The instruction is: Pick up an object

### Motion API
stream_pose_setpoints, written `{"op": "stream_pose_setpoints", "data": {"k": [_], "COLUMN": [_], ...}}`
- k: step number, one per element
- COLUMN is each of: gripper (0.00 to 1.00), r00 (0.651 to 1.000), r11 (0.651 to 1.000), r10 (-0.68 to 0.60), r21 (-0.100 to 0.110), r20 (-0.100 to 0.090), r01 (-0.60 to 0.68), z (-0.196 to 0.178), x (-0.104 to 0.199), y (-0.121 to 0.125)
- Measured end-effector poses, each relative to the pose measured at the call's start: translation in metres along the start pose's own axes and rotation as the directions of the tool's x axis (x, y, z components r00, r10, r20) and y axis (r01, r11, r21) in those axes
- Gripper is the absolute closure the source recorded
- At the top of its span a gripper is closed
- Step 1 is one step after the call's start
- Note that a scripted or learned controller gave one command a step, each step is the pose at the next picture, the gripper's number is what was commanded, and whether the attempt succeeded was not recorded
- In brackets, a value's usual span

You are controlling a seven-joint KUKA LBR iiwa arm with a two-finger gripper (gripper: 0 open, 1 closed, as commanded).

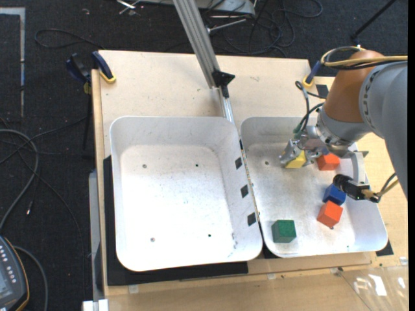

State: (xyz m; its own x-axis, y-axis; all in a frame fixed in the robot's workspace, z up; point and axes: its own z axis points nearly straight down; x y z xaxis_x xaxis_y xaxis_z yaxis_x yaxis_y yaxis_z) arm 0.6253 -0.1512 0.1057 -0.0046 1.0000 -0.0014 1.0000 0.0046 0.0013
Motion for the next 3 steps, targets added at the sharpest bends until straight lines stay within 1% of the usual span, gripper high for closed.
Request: {"op": "stream_pose_setpoints", "data": {"k": [1, 2, 3], "gripper": [1.0, 1.0, 1.0], "r00": [1.0, 1.0, 1.0], "r11": [1.0, 1.0, 1.0], "r10": [0.001, 0.005, -0.005], "r21": [-0.007, -0.001, -0.003], "r20": [0.001, 0.0, -0.004], "r01": [-0.001, -0.005, 0.005], "z": [-0.052, -0.065, -0.091], "x": [-0.009, -0.016, 0.068], "y": [0.041, 0.031, 0.047]}}
